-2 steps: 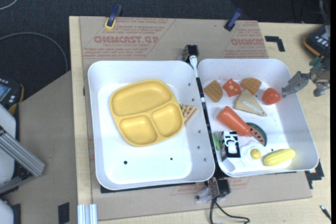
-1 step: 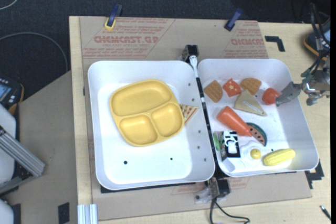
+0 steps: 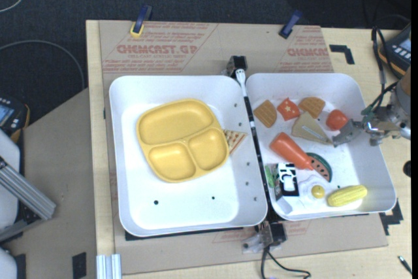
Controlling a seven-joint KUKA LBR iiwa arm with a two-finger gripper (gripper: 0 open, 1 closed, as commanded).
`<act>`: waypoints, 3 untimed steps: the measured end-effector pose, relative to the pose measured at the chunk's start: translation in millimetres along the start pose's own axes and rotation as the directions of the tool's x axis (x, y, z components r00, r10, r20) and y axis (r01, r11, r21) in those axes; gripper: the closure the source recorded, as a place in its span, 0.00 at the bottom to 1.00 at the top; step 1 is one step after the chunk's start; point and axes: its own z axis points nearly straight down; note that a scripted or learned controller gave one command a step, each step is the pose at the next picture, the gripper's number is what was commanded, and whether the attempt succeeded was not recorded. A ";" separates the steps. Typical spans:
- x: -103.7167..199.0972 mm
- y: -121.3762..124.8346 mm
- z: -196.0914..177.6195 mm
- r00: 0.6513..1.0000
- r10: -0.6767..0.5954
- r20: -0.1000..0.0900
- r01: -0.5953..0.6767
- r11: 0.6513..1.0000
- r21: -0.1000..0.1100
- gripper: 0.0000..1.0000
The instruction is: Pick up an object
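The right bin [image 3: 366, 98] holds several toy foods: a brown cracker [image 3: 265, 113], a red-orange piece [image 3: 288, 108], a tan bread slice [image 3: 312, 105], a red tomato [image 3: 337, 119], a beige wedge [image 3: 310, 132], an orange carrot [image 3: 292, 149], a watermelon slice [image 3: 319, 165], a black-and-white item [image 3: 287, 180], a small yellow ball [image 3: 317, 191] and a corn cob [image 3: 347, 195]. My gripper [image 3: 346, 135] reaches in low over the bin's right side, just below the tomato and right of the beige wedge. Nothing is visibly held.
The left bin [image 3: 130, 193] holds a yellow divided plate [image 3: 181, 139], with a small waffle-patterned triangle [image 3: 234, 139] beside it. A black rail [image 3: 251, 140] runs between the bins. Clamps sit at the board's far edge.
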 end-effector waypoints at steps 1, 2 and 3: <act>2.0 -0.3 40.5 1.000 -0.001 0.001 0.001 1.000 -0.001 0.00; 1.7 1.5 91.0 1.000 0.001 0.003 -0.001 1.000 -0.007 0.00; 1.6 0.8 79.7 1.000 0.000 0.004 0.000 1.000 -0.007 1.00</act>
